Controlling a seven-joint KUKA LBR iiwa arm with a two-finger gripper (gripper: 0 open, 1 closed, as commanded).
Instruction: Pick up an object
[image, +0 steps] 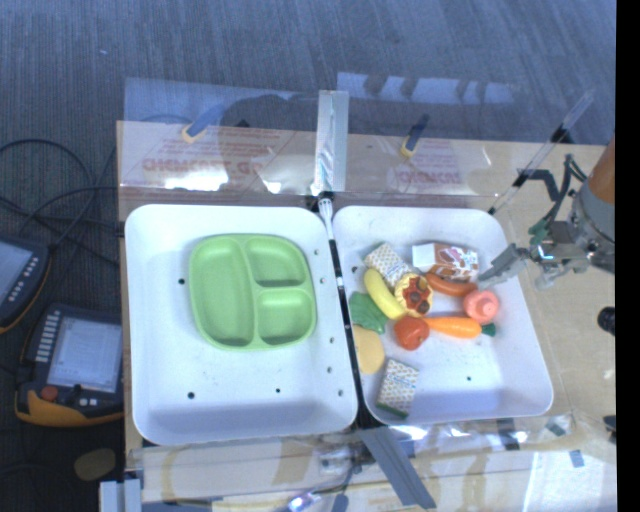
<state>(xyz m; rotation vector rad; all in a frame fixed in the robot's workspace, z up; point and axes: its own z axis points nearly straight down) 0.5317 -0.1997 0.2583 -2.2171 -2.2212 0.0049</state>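
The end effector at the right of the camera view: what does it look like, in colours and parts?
The end effector is small and metallic grey, ending in a thin pale tip. Behind it sits a cluttered grey block with dark thin cables looping above it. An orange patch of the arm shows at the edge. No markings are readable.

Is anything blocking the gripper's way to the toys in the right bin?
Nothing visible does. The gripper sits at the right bin's right edge, with the pink toy and carrot just beside it, uncovered.
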